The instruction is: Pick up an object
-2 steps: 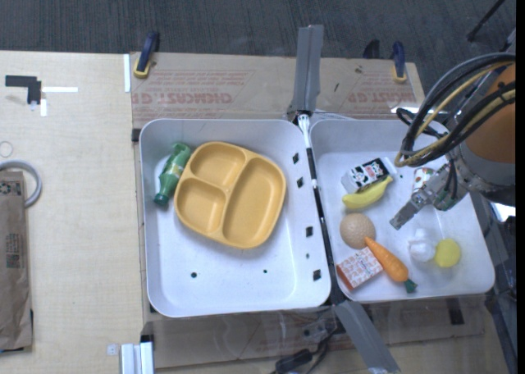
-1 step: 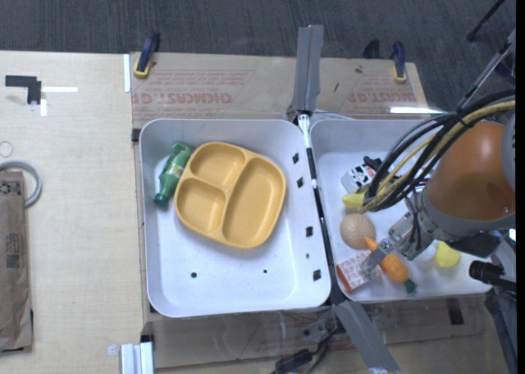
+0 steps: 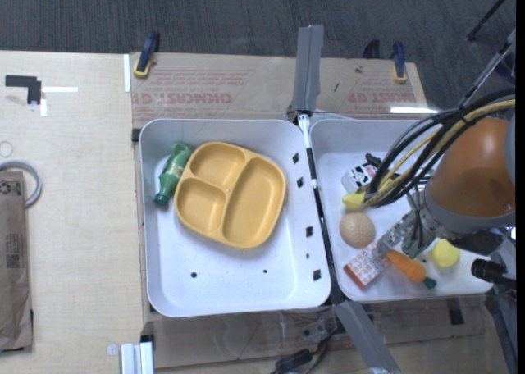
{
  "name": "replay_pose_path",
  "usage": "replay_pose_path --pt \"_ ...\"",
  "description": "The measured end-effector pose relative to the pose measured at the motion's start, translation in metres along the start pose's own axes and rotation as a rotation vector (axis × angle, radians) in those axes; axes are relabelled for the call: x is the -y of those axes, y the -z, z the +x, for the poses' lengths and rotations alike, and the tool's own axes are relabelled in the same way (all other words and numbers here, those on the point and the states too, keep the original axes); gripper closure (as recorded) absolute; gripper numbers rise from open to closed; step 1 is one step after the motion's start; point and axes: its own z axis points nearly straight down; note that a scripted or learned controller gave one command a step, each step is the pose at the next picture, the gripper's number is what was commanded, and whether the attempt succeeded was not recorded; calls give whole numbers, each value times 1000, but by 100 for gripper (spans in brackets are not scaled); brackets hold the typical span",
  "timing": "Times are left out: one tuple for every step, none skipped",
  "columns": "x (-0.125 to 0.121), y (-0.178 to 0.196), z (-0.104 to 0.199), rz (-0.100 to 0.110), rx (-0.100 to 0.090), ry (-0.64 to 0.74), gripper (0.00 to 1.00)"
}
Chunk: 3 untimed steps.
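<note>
My gripper [image 3: 397, 239] is low in the right bin [image 3: 328, 200], under the orange-banded wrist [image 3: 476, 169]. It hangs just over an orange carrot [image 3: 408, 267] and beside a red and white packet [image 3: 362, 269]. A beige egg-shaped ball [image 3: 357, 230] lies just left of the gripper. A yellow ball [image 3: 445, 254] sits to its right, partly under the arm. Behind it are a small black and white toy [image 3: 361, 174] and a yellow piece [image 3: 354, 198], both partly covered by the cables. I see nothing clearly held.
The left bin [image 3: 164, 282] holds a yellow divided plate [image 3: 230, 193] and a green bottle [image 3: 171, 172] along its left wall. Black and yellow cables [image 3: 410, 151] arc over the right bin. A brown bag [image 3: 12, 266] lies on the bench at far left.
</note>
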Motion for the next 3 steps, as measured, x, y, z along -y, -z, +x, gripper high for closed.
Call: replay_pose_path --pt "-56 -12 -71 2 1 -94 100" --pt "-56 -12 -71 2 1 -94 0" --pt "18 -10 -23 -2 5 -171 0"
